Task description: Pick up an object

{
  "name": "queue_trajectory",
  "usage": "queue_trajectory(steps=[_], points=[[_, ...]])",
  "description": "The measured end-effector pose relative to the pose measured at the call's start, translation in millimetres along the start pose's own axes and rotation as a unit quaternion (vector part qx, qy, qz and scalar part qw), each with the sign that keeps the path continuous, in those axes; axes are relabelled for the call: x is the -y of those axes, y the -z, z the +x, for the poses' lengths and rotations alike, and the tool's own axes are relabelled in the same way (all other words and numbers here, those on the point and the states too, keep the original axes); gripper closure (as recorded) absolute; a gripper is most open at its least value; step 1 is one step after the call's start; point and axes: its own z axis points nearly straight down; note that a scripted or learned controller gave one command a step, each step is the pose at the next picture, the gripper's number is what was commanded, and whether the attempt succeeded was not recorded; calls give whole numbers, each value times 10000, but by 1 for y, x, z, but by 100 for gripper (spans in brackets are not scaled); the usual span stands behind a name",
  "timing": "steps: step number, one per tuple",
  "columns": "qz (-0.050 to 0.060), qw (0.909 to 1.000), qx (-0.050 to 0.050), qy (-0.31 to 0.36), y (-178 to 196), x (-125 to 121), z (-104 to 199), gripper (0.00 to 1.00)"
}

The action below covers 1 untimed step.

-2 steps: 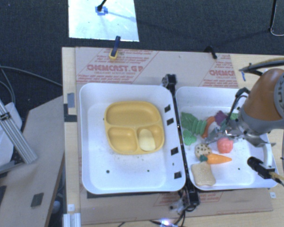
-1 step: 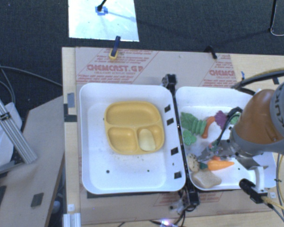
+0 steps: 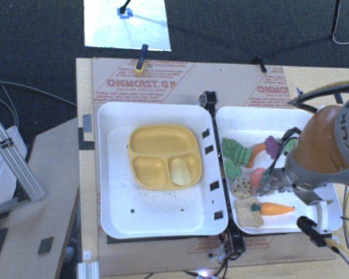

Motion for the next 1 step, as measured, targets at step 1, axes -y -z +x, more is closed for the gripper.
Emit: queue_trajectory(steps=[1], points=[[-28,10000,25,-17,80,-12,-45,100]])
